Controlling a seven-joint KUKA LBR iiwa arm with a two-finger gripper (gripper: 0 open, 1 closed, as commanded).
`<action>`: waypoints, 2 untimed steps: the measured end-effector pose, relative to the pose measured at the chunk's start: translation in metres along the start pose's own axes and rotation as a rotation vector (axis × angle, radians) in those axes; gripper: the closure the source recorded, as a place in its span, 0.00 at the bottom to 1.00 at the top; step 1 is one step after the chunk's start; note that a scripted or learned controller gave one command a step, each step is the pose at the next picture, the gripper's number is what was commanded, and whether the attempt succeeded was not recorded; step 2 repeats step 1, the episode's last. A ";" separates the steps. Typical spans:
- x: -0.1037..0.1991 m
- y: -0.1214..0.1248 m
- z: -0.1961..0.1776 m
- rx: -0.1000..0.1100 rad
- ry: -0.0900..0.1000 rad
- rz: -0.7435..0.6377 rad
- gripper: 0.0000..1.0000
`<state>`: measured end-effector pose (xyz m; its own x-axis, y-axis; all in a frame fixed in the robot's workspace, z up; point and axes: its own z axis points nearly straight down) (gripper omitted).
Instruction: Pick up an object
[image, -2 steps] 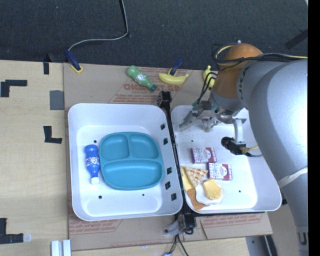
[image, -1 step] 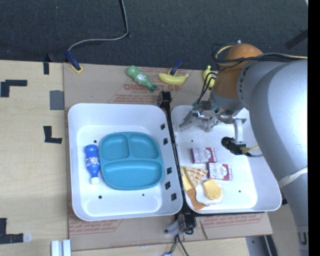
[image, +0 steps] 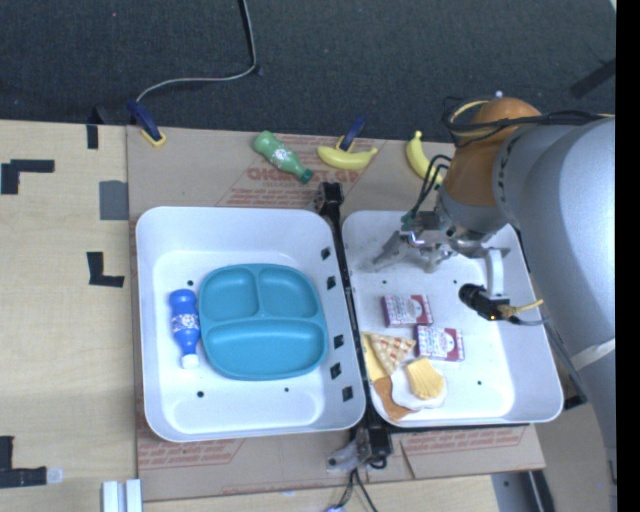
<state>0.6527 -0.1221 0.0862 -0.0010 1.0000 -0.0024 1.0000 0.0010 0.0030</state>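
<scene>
Pincer hovering low over the far end of the right bin, and whether it's spread or closed I can't tell from this slant; nothing visibly gripped. Candidates lie nearer the camera: two small cartons side by side, a waffle, a yellow cheese block on a pale disc. Left bin carries a blue divided tray with a blue bottle just beside it. Bananas and a green bottle sit out on the counter, probably spares.
</scene>
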 end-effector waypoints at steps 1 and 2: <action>0.019 -0.061 0.000 0.001 0.001 0.001 0.00; 0.019 -0.061 0.000 0.001 0.001 0.001 0.00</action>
